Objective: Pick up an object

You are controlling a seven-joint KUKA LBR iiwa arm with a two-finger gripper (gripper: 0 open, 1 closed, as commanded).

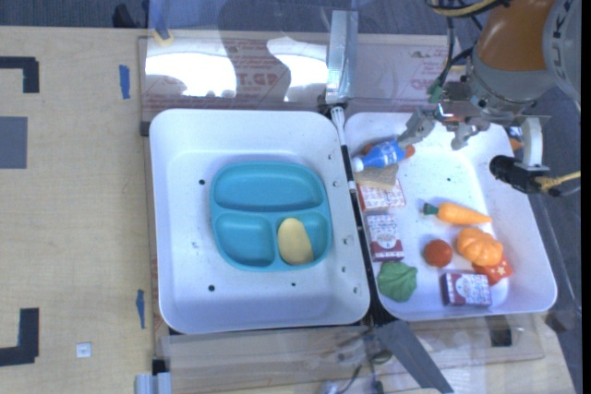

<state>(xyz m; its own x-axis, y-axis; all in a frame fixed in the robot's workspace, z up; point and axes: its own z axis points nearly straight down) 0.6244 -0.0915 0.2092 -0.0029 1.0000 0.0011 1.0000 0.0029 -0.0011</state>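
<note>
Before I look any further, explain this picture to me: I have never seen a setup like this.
This is one photo from a camera fixed above a workbench, looking down at a slant. The grey machine with the orange band at the upper right is a robot arm. Its end part, the gripper, has two fingers for grasping; they are spread apart above the far end of the right bin, with nothing between them.

Two shallow white bins sit side by side. The left bin holds a blue divided tray with a yellow egg-shaped object in one compartment. The right bin holds small toy groceries: a bottle, a carrot, a tomato, a green leafy piece and little boxes.
</note>
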